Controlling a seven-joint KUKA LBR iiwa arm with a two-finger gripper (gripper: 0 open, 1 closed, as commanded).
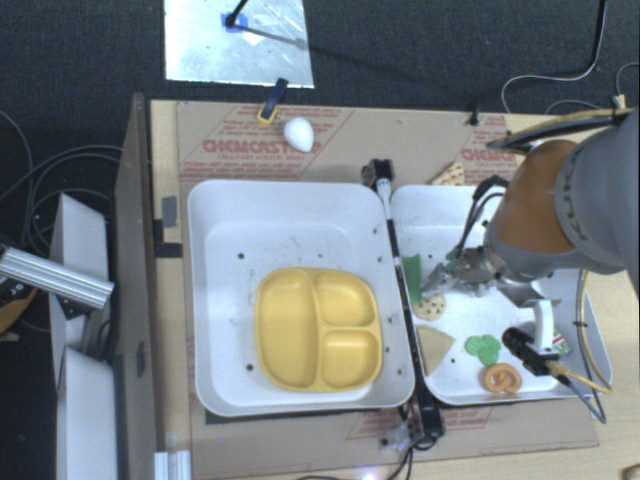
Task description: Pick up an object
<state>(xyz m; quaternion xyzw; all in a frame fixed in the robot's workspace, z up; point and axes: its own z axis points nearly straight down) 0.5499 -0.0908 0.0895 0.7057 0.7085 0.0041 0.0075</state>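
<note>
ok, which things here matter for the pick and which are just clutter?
Job: gripper over the right bin; pickable there: green strip, round cracker, tan wedge, green lump, orange ring; yellow divided plate in the left bin.
Lying about, outside the bins: white egg, silver sheet, small blue-and-yellow item.

The grey, orange-banded arm (pixel 560 208) is covering much of the right shallow white bin (pixel 432 223); the gripper (pixel 437 280) is overlapping the round speckled biscuit (pixel 430 309).
</note>
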